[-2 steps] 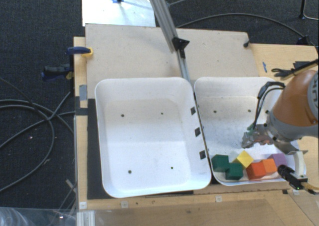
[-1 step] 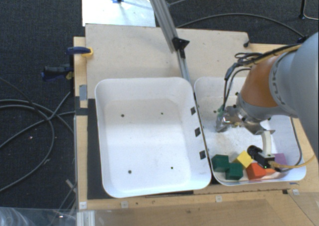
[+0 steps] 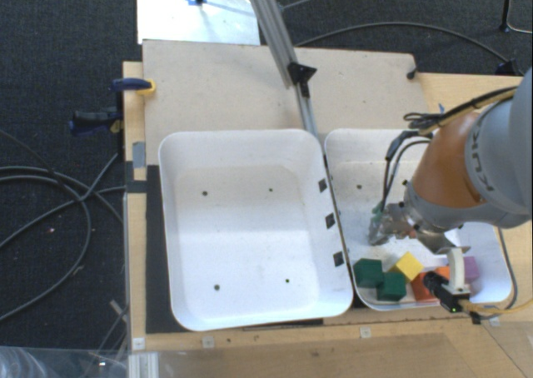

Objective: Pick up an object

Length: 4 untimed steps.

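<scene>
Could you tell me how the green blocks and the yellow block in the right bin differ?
The green blocks are dark green, while the yellow block is bright yellow. There are two green blocks touching each other, against a single yellow block. The green blocks lie nearer the divider between the bins; the yellow block lies further right, close under the arm. Both kinds are small cubes resting at the near end of the right bin.

arm (image 3: 466, 176) over right bin (image 3: 354, 160), blocks (image 3: 391, 278) at near edge
</scene>
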Available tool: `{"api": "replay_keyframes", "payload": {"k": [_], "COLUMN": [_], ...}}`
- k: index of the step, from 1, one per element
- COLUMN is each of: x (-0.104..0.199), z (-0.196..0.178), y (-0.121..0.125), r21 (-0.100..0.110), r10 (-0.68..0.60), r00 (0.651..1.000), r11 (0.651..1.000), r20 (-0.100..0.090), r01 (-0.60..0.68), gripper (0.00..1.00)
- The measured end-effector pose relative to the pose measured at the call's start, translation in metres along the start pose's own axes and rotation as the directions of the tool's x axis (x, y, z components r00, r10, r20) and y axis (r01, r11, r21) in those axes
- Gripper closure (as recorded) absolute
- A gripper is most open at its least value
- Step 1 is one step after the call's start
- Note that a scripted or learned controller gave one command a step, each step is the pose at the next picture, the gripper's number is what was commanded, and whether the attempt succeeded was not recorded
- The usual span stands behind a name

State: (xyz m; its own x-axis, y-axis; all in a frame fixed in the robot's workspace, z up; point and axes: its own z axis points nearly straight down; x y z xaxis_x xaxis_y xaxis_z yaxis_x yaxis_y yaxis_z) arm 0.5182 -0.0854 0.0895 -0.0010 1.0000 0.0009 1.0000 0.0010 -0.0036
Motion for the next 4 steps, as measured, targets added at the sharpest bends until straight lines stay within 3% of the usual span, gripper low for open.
{"api": "replay_keyframes", "payload": {"k": [1, 2, 3, 4], "x": [0.003, 0.003, 0.003, 0.084], "z": [0.000, 0.000, -0.011, -0.104], "y": [-0.027, -0.026, -0.025, -0.032], "r21": [-0.001, -0.005, -0.008, -0.013], "r10": [-0.001, -0.001, -0.003, -0.013], "r00": [1.000, 1.000, 1.000, 1.000], "r11": [1.000, 1.000, 1.000, 1.000], "r20": [0.000, 0.000, 0.001, -0.003], "r01": [0.001, 0.001, 0.003, 0.013], "gripper": [1.00, 0.00, 1.00, 1.00]}}
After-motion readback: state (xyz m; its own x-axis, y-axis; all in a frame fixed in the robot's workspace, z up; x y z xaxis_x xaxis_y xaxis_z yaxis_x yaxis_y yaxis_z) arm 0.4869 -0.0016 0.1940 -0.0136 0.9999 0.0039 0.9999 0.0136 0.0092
